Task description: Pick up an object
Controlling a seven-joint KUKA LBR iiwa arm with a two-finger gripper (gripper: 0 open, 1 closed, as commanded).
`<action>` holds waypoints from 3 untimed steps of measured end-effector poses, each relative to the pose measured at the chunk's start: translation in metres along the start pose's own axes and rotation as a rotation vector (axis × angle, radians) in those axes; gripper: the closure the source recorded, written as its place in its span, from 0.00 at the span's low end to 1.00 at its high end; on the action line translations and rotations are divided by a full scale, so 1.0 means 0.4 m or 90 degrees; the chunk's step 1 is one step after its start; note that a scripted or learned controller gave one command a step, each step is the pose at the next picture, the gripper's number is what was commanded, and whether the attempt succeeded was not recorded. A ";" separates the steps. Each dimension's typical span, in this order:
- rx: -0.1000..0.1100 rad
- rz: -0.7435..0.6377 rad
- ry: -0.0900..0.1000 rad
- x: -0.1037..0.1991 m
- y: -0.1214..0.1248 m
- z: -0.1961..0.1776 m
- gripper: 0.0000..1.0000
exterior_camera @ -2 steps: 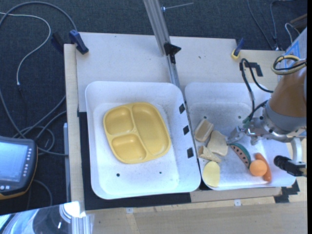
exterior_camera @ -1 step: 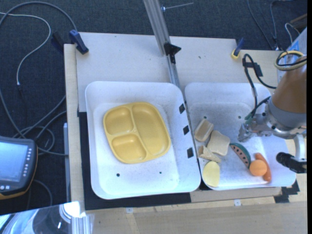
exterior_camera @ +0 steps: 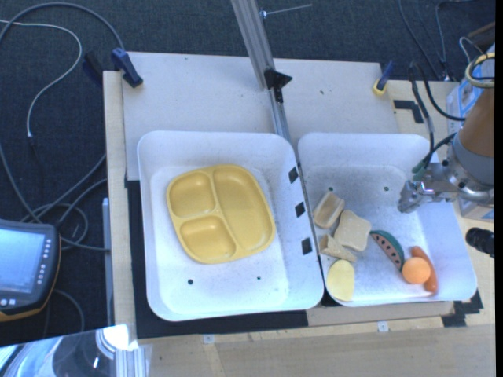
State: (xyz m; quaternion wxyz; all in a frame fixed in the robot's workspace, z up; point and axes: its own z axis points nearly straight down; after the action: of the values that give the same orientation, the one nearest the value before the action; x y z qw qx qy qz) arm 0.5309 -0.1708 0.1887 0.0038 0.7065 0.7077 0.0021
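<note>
- Looking down on my bench, I see two shallow white bins side by side: the left bin (exterior_camera: 153,210) and the right bin (exterior_camera: 354,151).
- I have the arm (exterior_camera: 479,144) reaching in from the right edge of the frame, and its gripper (exterior_camera: 410,199) hangs over the upper right part of the right bin.
- I cannot tell how the gripper is set from this angle, and I see nothing between its tips.
- The things to pick lie in the lower half of the right bin, left of and below the gripper and apart from it.
- A cluster of tan bread-like pieces (exterior_camera: 342,230) sits near the bin's left wall, the pieces touching one another.
- A pale yellow round piece (exterior_camera: 341,280) lies just below that cluster, at the bin's lower rim.
- A watermelon slice (exterior_camera: 387,247) lies to the right of the bread.
- An orange ball (exterior_camera: 416,270) rests further right, touching a carrot-like piece (exterior_camera: 424,256).
- A yellow divided plate (exterior_camera: 220,212) with three compartments lies in the middle of the left bin.
- A small screen (exterior_camera: 23,269) sits at the lower left of the frame.
</note>
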 end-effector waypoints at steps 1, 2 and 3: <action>0.000 0.000 0.000 -0.001 0.006 -0.135 1.00; 0.006 -0.003 0.004 0.126 0.037 -0.109 1.00; 0.004 -0.004 0.003 0.267 0.098 -0.123 1.00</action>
State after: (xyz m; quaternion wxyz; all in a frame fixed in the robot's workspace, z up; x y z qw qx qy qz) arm 0.5695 -0.0637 0.2381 0.0000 0.7041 0.7101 0.0018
